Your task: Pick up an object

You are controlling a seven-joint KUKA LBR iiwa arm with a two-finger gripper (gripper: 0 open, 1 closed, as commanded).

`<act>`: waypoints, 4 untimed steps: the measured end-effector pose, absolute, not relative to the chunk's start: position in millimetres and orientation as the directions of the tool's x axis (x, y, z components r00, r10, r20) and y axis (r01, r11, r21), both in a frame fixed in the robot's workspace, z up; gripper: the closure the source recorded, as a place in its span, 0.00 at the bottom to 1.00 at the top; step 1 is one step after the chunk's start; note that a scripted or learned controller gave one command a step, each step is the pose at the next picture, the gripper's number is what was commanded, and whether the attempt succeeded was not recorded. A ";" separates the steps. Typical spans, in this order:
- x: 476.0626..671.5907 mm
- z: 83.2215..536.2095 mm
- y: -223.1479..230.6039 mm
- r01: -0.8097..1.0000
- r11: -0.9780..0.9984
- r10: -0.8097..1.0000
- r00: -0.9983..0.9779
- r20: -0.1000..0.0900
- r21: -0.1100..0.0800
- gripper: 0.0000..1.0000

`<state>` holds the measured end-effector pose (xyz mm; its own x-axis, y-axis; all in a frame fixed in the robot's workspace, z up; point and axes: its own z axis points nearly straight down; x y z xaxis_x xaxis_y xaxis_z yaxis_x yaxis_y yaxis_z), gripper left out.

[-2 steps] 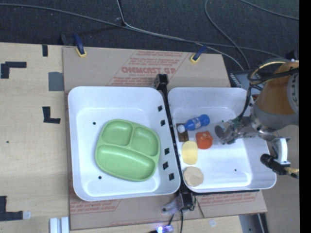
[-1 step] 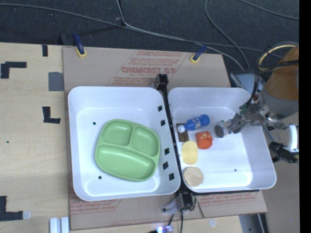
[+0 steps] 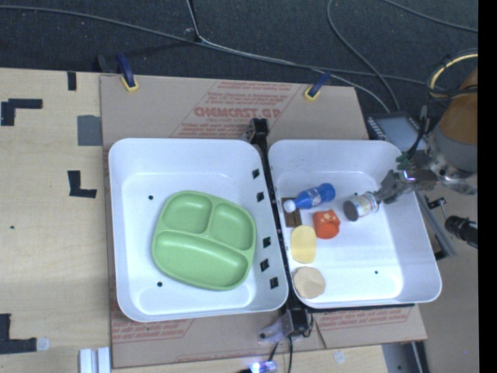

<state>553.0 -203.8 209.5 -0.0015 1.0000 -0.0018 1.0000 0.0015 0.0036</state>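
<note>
The right bin (image 3: 404,270) holds several small objects. A blue bottle with a white cap (image 3: 311,197) lies near its left wall. Beside it sit a red-orange piece (image 3: 327,224), a yellow piece (image 3: 303,244), a tan round piece (image 3: 309,282) and a small brown block (image 3: 293,217). A dark grey cylinder with a pale end (image 3: 359,207) lies right of the bottle. My gripper (image 3: 380,195) reaches in over the bin's right wall, and its tip is right at the cylinder's pale end. Whether the cylinder is gripped is not visible.
The left bin (image 3: 132,169) holds a green divided plate (image 3: 206,239). A black divider with clips (image 3: 265,208) runs between the bins. The arm's wrist with its orange band (image 3: 458,119) hangs over the right bin's right rim. Cables cross the dark floor behind.
</note>
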 end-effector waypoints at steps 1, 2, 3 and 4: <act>563.7 262.4 -207.3 1.000 0.002 1.000 -0.002 -0.002 0.005 1.00; 577.0 247.4 -155.7 1.000 0.006 1.000 -0.006 0.001 -0.001 1.00; 589.8 239.9 -92.8 1.000 0.007 1.000 -0.007 0.002 -0.001 1.00; 601.0 238.7 -49.9 1.000 0.005 1.000 -0.005 0.000 -0.001 1.00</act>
<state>601.0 -49.9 238.7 -0.0050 1.0000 0.0000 1.0000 0.0050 -0.0012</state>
